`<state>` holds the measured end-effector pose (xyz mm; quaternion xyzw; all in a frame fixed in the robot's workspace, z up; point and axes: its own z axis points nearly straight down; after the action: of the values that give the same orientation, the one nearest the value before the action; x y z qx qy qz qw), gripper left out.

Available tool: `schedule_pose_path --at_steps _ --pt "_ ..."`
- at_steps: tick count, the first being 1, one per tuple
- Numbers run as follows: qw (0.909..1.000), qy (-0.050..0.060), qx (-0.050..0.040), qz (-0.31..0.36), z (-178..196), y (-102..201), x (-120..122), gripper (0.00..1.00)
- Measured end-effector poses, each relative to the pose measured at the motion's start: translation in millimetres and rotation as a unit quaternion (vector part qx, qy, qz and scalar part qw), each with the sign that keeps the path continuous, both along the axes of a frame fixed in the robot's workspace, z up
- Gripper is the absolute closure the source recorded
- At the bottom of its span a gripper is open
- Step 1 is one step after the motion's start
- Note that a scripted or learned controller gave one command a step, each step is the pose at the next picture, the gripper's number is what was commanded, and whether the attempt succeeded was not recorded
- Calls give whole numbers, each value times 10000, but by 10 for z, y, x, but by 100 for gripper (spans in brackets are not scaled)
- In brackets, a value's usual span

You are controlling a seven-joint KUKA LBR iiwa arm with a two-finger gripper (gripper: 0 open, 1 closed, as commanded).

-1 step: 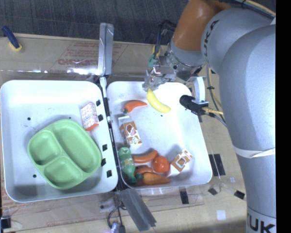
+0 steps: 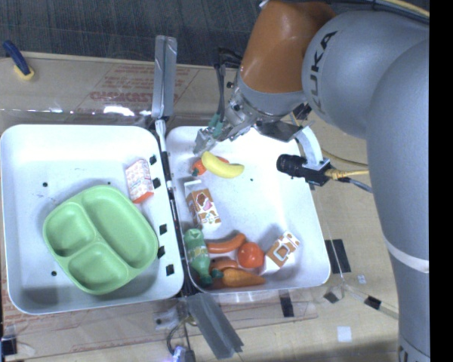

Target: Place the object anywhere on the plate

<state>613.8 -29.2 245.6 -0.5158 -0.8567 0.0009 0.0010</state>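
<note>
A green divided plate (image 2: 100,238) lies in the left bin (image 2: 30,149), with nothing on it. A small red-and-white carton (image 2: 138,179) rests on the bin floor just beyond the plate's upper right rim. My gripper (image 2: 214,134) hangs over the far left corner of the right bin (image 2: 302,202), just above the left end of a yellow banana (image 2: 222,167). A small orange-red piece (image 2: 199,168) lies beside that end of the banana. Nothing is visibly held in the gripper.
In the right bin lie a brown-and-white carton (image 2: 202,206), a green bottle (image 2: 195,253), a sausage (image 2: 225,243), a tomato (image 2: 250,256), a carrot (image 2: 238,278) and a second carton (image 2: 282,250). The arm's bulk covers the bench's right side. A grey divider (image 2: 164,81) stands between the bins.
</note>
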Motion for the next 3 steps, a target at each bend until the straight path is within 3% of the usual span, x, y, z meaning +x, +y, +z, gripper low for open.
schedule_pose_path --at_steps 1,2,3 --pt "9938 3 1 1112 -246 465 -207 100" --pt "9938 1 1 1110 -244 462 -207 0" --pt "9959 7 6 902 -546 195 -1378 0"
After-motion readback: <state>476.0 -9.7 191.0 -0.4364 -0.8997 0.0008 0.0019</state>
